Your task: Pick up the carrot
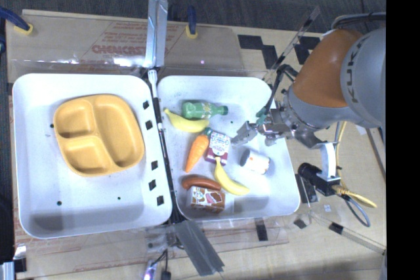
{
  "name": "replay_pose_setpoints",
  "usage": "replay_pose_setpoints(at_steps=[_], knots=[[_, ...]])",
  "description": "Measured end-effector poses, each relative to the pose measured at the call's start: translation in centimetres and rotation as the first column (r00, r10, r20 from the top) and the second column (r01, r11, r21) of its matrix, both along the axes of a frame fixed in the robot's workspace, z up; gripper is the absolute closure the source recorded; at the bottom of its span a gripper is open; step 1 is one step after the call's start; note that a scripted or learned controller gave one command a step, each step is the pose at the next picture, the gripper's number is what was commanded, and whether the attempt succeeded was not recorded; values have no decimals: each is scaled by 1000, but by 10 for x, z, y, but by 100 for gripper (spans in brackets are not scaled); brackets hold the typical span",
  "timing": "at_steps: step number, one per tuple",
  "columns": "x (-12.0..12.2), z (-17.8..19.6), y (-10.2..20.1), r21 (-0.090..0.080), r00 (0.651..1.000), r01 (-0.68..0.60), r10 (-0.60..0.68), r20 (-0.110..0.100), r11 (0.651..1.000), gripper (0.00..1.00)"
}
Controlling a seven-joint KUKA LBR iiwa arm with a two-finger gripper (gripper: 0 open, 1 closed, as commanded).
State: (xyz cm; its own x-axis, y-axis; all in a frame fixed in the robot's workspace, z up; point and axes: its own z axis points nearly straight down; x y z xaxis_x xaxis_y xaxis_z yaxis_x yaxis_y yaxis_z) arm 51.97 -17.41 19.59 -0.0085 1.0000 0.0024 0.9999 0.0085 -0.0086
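Arm poised over the right bin, carrot not yet picked up.
The carrot point(195, 152) lies among clutter; the gripper point(257, 131) hovers nearby, whether its jaws are spread I cannot tell.

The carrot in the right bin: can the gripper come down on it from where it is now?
Probably yes. The carrot lies uncovered, its top free, and the gripper hangs to its right. A small carton touches its right side and a banana lies at its upper end, so room for fingers is tight.
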Motion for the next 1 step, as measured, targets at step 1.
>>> replay_pose_setpoints(at_steps=[1], knots=[[34, -27, 61, 2, 958, -287, 287, 1, 958, 0]])
